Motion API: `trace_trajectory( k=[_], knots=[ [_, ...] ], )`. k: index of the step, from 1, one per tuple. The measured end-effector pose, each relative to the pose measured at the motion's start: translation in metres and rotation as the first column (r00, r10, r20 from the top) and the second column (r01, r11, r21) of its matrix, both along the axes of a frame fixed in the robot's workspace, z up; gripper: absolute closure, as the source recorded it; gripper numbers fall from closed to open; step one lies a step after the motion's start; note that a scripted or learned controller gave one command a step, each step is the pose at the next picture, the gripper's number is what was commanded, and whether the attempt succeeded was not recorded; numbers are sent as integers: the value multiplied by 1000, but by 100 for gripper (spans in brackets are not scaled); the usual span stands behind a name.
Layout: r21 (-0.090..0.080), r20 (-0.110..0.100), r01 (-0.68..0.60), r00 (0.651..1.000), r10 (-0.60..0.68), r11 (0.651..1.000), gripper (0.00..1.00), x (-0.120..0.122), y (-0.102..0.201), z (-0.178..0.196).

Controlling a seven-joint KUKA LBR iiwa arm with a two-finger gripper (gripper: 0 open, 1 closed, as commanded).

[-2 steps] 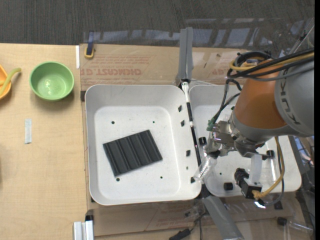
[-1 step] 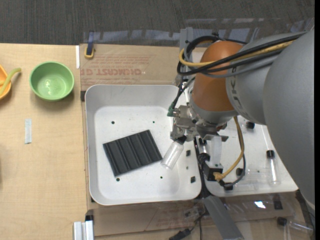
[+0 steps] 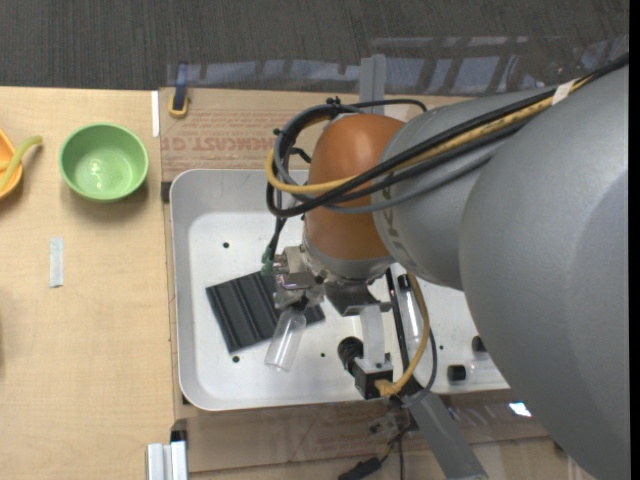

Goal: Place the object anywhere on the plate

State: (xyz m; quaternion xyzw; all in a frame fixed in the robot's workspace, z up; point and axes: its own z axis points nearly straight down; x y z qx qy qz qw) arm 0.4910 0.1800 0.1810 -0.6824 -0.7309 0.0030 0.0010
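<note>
A black ribbed rectangular plate [image 3: 243,310] lies flat in the white bin [image 3: 200,228], left of centre. A clear, pale tube [image 3: 284,342] lies tilted just off the plate's right corner, its upper end under the wrist. My gripper [image 3: 298,290] hangs low over the plate's right edge, right above the tube's upper end. The orange band and grey arm hide most of the bin's right half.
On the wooden bench to the left stand a green bowl [image 3: 104,161], an orange item [image 3: 6,168] at the frame's edge, and a small grey strip [image 3: 56,263]. Small black pieces [image 3: 457,373] lie near the bin's front right. Cables loop around the wrist.
</note>
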Motion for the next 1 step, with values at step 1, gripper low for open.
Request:
trace_trajectory(
  k=[1],
  knots=[
    [1,3,-72,997,72,997,100,-14,36,-90]
  ],
)
